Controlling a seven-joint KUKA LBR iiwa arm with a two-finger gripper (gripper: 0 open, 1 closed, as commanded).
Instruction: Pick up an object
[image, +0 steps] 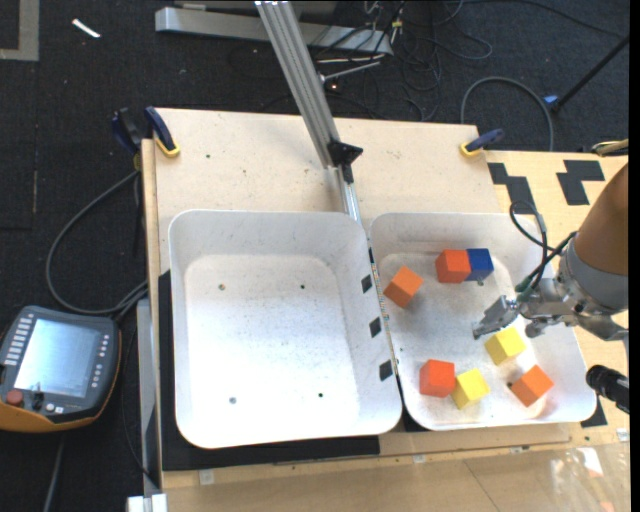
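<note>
The left bin (262, 330) sits beside the right bin (400, 232), which holds 7 blocks. An orange block (403, 286) lies near that bin's left wall; a red block (437, 377) touches a yellow block (470, 387) by the front edge. A red-orange block (454, 266) abuts a blue block (479, 263) toward the back. The gripper (497, 317) hangs just beside another yellow block (505, 346); whether its claw is spread or pressed together cannot be told. An orange block (532, 385) sits at the front right corner.

Arm (610, 250) cut off at right edge, end effector (497, 318) blurred
</note>
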